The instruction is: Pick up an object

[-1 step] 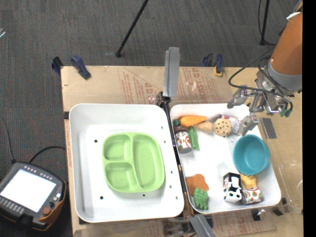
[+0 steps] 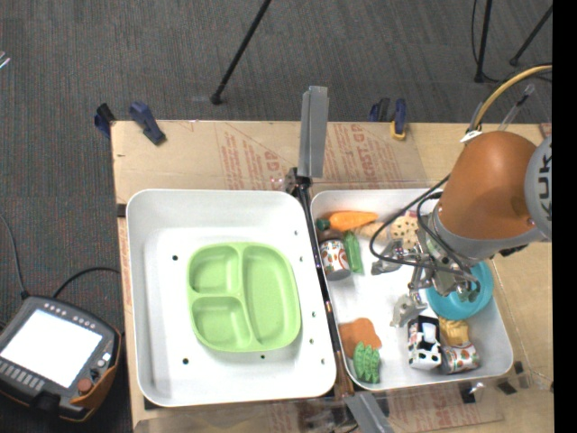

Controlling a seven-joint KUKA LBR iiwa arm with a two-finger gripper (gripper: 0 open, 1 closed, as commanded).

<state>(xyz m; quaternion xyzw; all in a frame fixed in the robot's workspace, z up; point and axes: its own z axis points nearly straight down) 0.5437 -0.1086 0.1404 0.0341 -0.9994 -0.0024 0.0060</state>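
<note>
The arm's orange band [image 2: 491, 183] covers the far right part of the right bin [image 2: 361, 384], hiding whatever lies beneath it, and cables cross the middle of that bin. The gripper [image 2: 408, 309] hangs low over the bin's centre, just left of a blue bowl [image 2: 473, 300] whose far side the wrist conceals; whether its fingers are apart or together cannot be told from this slant, and nothing is plainly seen between them.

The objects to pick lie crowded in the right bin. An orange carrot [image 2: 352, 219] lies at the far end, with a small round can [image 2: 334, 258] and a green piece [image 2: 353, 255] just near of it. A speckled cookie-like item [image 2: 403, 233], possibly a toy, lies partly under cables. At the near end sit an orange lump [image 2: 360, 333], a green pod-shaped toy [image 2: 367, 363], a black-and-white cow-patterned box [image 2: 423, 344] and a small printed can [image 2: 461, 357]. Open floor remains only mid-bin, left of the gripper.

The left bin [image 2: 158, 219] holds a green divided tray [image 2: 243, 296] near its centre, with wide white margins all round. Both bins rest on the cardboard-covered tabletop [image 2: 216, 147].
</note>
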